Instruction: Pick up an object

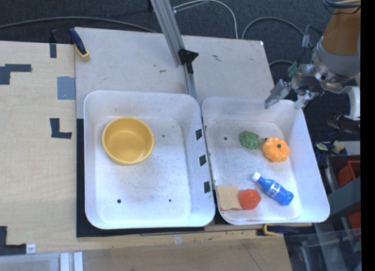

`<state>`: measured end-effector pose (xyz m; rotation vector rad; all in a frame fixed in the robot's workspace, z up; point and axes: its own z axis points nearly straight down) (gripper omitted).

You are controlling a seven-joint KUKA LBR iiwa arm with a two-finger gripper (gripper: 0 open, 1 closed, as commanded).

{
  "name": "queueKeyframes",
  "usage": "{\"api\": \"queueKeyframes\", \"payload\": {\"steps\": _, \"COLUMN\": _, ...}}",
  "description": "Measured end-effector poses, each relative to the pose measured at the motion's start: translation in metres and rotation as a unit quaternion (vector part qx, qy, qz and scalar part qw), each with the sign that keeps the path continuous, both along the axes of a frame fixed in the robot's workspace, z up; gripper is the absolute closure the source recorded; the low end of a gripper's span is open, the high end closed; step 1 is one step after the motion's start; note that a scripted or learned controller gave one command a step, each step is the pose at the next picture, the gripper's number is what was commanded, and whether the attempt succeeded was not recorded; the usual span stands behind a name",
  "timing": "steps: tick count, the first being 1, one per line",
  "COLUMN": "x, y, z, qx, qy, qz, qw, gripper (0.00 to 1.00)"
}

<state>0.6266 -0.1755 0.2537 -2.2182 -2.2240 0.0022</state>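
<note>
Reaching in from the right with the pincer (285, 94) spread open and gripping nothing, hovering above the right bin's (304, 141) far right corner, well apart from the orange pumpkin (276, 149) lying near that bin's middle.

Right bin (304, 146): open floor at back and left; broccoli (249, 140) and pumpkin (276, 149) crowd mid-right; bottle (273, 189), tomato (249, 199), bread slice (228, 197) block the front

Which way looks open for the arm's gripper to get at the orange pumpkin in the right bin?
Probably from above: the gripper hangs over the right bin's far corner, the orange pumpkin lies uncovered, and only the green piece sits close.
</note>
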Motion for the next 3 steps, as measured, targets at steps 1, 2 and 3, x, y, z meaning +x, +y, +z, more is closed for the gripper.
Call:
{"api": "queueKeyframes", "payload": {"steps": 1, "x": 0.000, "y": 0.000, "z": 0.000, "qx": -0.0001, "qy": 0.000, "qz": 0.000, "qw": 1.0000, "gripper": 0.00}}
{"api": "queueKeyframes", "payload": {"steps": 2, "x": 0.005, "y": 0.005, "z": -0.046, "qx": 0.0002, "qy": 0.002, "qz": 0.000, "qw": 1.0000, "gripper": 0.00}}
{"api": "queueKeyframes", "payload": {"steps": 3, "x": 0.005, "y": 0.013, "z": -0.093, "qx": 0.0004, "qy": 0.002, "qz": 0.000, "qw": 1.0000, "gripper": 0.00}}
